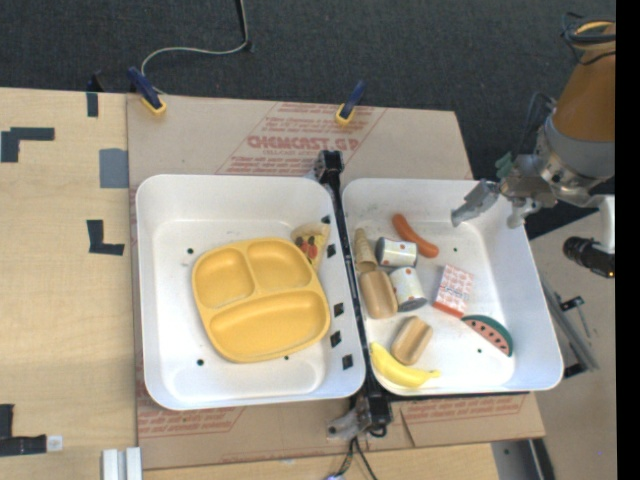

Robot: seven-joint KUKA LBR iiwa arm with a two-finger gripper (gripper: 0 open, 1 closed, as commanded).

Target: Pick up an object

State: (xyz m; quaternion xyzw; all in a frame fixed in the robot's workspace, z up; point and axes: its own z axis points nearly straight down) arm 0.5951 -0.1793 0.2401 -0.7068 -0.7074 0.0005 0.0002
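Note:
The right bin (530,298) holds several toy foods: an orange sausage (414,235), two small cans (397,253) (408,287), a bread roll (377,294), a brown bun (411,340), a banana (401,371), a watermelon slice (490,333) and a red-and-white packet (453,290). My gripper (492,212) hangs above the far right corner of this bin, right of the sausage. It is open and nothing sits between its fingers.
A yellow divided plate (262,298) lies in the left bin (160,268), with a small pizza-like toy (312,241) at its far right corner. A black divider (340,258) runs between the bins. Two clamps (147,89) (351,103) grip the cardboard's far edge.

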